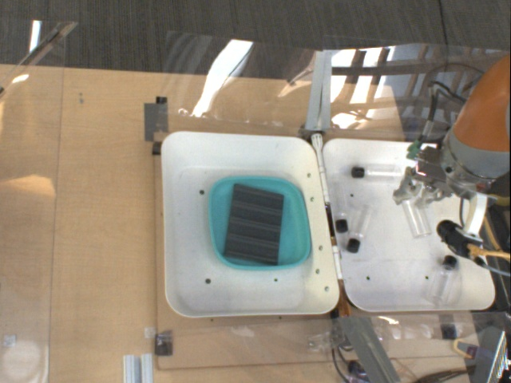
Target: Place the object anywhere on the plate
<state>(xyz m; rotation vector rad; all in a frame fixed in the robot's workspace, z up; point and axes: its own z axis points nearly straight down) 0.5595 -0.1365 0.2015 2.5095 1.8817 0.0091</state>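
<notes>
Camera view: dark ribbed block (255,226) already lying flat on the teal plate (220,238), in the bin well left of the claw (417,188). Cannot tell claw's state. Risk: sweeping back left could knock block off plate.

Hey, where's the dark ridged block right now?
The dark ridged block lies on the teal plate in the middle of the left bin, well away from the gripper over the right bin.
</notes>
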